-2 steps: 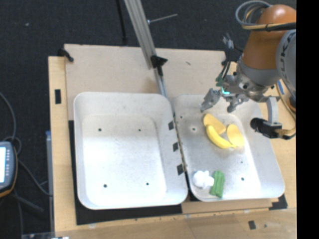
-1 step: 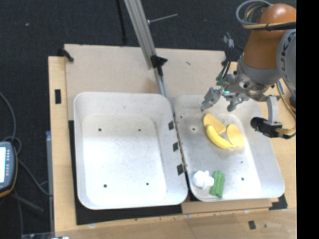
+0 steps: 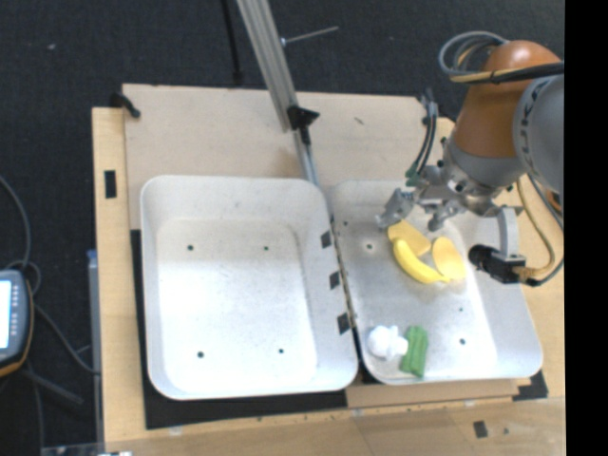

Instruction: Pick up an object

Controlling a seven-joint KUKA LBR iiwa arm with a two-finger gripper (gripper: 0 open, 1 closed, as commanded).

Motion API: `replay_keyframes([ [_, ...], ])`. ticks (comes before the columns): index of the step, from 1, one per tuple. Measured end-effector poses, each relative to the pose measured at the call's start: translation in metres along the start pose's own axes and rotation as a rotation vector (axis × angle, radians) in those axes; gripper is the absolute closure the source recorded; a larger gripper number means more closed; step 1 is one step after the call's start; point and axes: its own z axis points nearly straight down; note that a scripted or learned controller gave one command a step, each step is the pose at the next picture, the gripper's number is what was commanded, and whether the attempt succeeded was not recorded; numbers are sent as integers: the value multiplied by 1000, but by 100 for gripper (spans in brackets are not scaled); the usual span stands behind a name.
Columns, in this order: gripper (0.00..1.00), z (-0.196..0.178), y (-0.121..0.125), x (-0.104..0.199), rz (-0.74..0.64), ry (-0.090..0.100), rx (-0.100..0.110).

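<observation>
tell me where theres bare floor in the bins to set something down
The left bin has bare floor from wall to wall. In the right bin, the gripper hangs over the yellow object mid-bin, and a white object and a green object crowd the near-left corner; its near-right corner is bare.

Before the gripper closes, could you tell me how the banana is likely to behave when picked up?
The banana looks smooth and curved, so it may slip or rotate between the fingers. It is probably a light toy. It lies against a yellow piece, which could shift with it.
</observation>
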Motion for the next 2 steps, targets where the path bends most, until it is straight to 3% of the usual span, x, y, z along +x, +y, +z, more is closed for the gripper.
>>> replay_keyframes([
  [2, 0, 104, 4, -10, 1, 0, 0],
])
